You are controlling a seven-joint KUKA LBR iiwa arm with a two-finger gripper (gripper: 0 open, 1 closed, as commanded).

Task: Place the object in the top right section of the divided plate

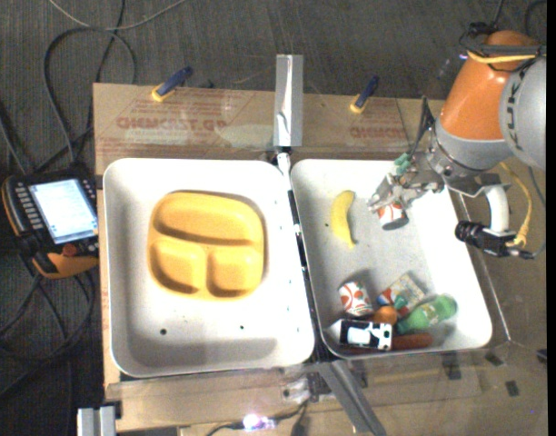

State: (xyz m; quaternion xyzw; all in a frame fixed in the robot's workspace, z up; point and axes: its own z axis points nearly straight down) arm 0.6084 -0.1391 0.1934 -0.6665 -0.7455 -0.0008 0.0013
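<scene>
Gripper [393, 198] hangs over the right bin [460, 271], up-right of the banana [343, 217], pinching a small red-white object [392, 212], lifted presumably for carry to the divided plate [207, 243].

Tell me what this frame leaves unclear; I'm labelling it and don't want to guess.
- Item at the gripper: too small and blurred to identify.
- Pile in the right bin's near corner: pieces overlap, hiding each other.
- Arm: cut off by the right edge.
</scene>
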